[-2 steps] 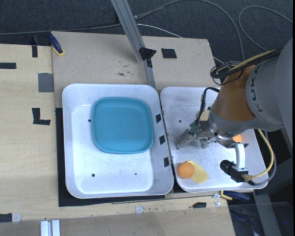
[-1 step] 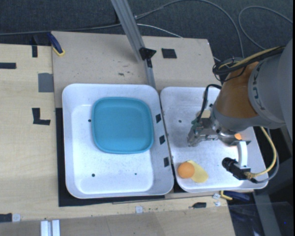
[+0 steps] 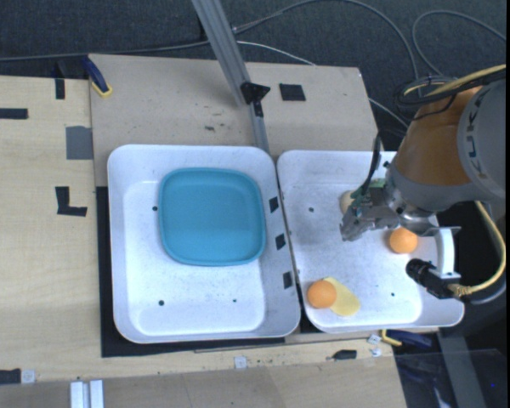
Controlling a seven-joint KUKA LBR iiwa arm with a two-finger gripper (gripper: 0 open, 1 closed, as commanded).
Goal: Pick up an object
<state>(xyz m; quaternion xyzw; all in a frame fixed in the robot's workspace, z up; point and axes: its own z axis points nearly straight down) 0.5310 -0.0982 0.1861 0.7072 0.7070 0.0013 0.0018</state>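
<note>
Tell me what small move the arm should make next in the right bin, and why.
Probably shift the gripper toward the orange ball just beside it and lower onto that. The gripper sits low in the right bin, with nothing visibly between its fingers, and that ball looks like the nearest free object. The other orange ball, touching a pale yellow piece, lies farther off.

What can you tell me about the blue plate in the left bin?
The blue plate is a square dish with rounded corners, turquoise, smooth and looking like plastic, with a slightly raised rim around a flat middle. It lies flat and right side up in the left bin, toward that bin's far side and roughly centred across it. Nothing rests on it and nothing besides the bin floor touches it; the gripper is over the other bin, well apart from it.
</note>
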